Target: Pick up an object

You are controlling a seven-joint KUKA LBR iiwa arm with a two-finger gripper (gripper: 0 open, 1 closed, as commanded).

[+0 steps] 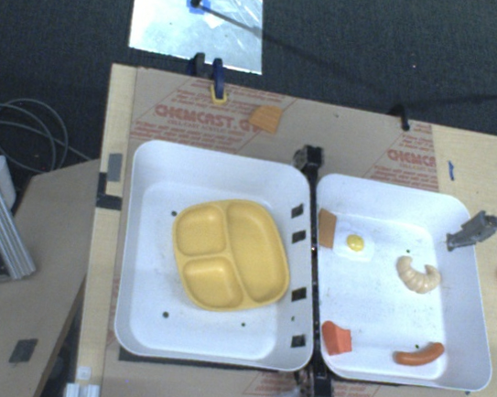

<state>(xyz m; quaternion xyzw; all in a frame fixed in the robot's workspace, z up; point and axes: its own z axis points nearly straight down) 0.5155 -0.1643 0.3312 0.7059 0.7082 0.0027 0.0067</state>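
We see the gripper at the right bin's far right rim, too small and blurred for us to tell how it is set, and nothing visibly in it. The nearest candidate, a curled pale croissant, lies just inboard of it, with a fried egg further left and a sausage near the front wall. To do this well, we would centre over the croissant, well apart from its neighbours, and descend straight down.

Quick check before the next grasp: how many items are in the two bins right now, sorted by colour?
Yellow: 1, the three-compartment plastic tray in the left bin.
White and yellow: 1, the toy fried egg in the right bin.
Cream: 1, the curled croissant-like piece.
Orange to red: 3, the flat tan-orange slab, the red-orange block, the sausage.
Total: 6
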